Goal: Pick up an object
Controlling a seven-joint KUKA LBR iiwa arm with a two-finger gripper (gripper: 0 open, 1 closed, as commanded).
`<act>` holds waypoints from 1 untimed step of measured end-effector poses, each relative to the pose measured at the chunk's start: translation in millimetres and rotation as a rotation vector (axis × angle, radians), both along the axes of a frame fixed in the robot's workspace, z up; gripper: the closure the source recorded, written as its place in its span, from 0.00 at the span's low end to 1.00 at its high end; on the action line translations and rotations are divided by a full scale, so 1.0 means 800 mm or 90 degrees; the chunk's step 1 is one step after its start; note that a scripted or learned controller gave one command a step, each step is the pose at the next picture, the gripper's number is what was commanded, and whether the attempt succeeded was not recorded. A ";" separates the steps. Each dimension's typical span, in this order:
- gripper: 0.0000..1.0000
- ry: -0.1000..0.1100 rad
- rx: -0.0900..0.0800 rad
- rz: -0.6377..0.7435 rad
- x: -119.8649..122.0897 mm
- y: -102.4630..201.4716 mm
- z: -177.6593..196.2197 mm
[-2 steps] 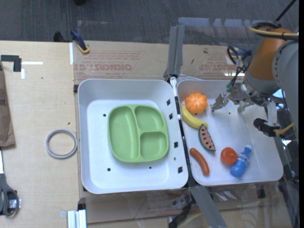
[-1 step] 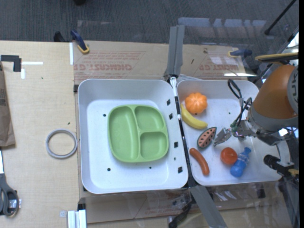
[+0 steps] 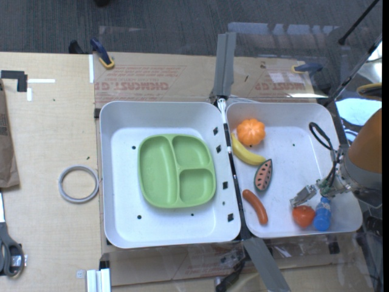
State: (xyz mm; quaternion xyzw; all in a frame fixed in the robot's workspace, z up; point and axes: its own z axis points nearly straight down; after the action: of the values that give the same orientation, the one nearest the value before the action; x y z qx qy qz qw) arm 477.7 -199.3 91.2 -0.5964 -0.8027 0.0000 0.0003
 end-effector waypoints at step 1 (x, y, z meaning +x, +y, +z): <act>1.00 0.000 0.000 -0.002 0.001 0.000 0.011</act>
State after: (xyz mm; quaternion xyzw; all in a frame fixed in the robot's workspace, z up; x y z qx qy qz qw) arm 478.5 -199.5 99.6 -0.5976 -0.8018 -0.0004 0.0003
